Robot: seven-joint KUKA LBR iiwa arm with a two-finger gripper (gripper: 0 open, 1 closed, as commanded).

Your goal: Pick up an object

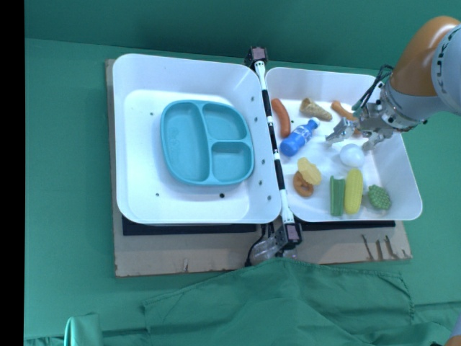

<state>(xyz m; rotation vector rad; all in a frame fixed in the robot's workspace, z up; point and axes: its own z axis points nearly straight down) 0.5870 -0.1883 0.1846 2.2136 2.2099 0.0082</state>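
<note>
1. Looking across the worktop [72, 157] from the left, I see the left bin [144, 85] carrying just a teal divided plate [207, 141], well apart from the action.
2. Over in the right bin [403, 186], the pickable things crowd together: a red sausage [281, 117], a blue bottle [298, 138], a brown pastry piece [315, 109], a yellow snack on an orange ring [307, 176], a green cucumber [336, 195], a corn cob [354, 190] and a green bumpy fruit [379, 197].
3. A white egg-like ball [351, 155] sits just under the gripper [355, 137], which hangs released, fingers splayed, nothing between them.
4. My worry is that the ball is round and smooth, so closing fingers could squirt it sideways toward the corn cob or the bin wall.
5. An orange carrot-like piece [341, 109] lies just beside the gripper, so a finger might land on it and block the descent.
6. Reaching in from the right, the arm [425, 71] angles down and leftward, wrist low over the bin's far right part.
</note>
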